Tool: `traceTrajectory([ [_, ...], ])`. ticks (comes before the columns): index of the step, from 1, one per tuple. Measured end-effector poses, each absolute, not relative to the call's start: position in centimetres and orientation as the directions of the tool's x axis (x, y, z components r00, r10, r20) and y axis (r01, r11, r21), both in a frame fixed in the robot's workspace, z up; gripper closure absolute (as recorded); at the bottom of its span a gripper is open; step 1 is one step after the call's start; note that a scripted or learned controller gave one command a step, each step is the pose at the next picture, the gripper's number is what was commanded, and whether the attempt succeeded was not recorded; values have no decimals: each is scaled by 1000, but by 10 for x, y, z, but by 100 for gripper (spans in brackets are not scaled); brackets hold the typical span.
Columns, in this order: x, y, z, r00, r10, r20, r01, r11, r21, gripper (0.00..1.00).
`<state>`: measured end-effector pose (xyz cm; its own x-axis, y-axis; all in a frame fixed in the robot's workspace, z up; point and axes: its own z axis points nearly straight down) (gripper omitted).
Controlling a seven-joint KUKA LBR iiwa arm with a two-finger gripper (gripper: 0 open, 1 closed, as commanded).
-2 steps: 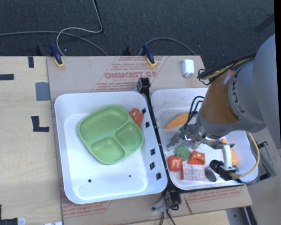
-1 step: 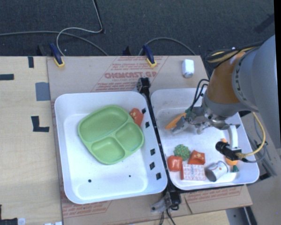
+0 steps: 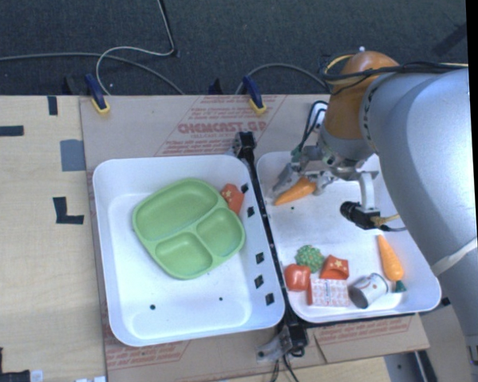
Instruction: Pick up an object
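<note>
Hanging over the far end of the right-hand shallow white plastic bin (image 3: 405,301), the grey two-finger claw (image 3: 302,177) sits right at a small orange carrot-shaped toy (image 3: 294,192), whose thick end is tucked under the fingers while its pointed tip juts toward 8 o'clock; the toy seems to lie between the fingers, though the slanted view leaves it unclear whether they have really closed on it, so I cannot tell how wide the claw stands. Judging by its smooth, glossy skin, the toy is probably hollow moulded plastic: light, stiff, not fragile, but slick and tapered, so a pinch near the tip would likely squirt it out. The thick middle, squeezed across its width, looks like the safest hold. It is plain orange, cone-like and lies nearly flat. Toward 5 o'clock from it, near the bin's front wall, rest a second orange carrot with a green top (image 3: 389,257), a green broccoli toy (image 3: 309,257) and red pieces. In the left-hand bin lies a pale green divided plastic plate (image 3: 188,226).
</note>
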<state>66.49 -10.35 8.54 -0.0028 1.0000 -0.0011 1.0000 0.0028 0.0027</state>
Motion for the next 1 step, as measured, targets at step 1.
traceTrajectory([
  [1, 665, -104, 96, -4, 1000, -4, 1000, 4, 2, 100],
])
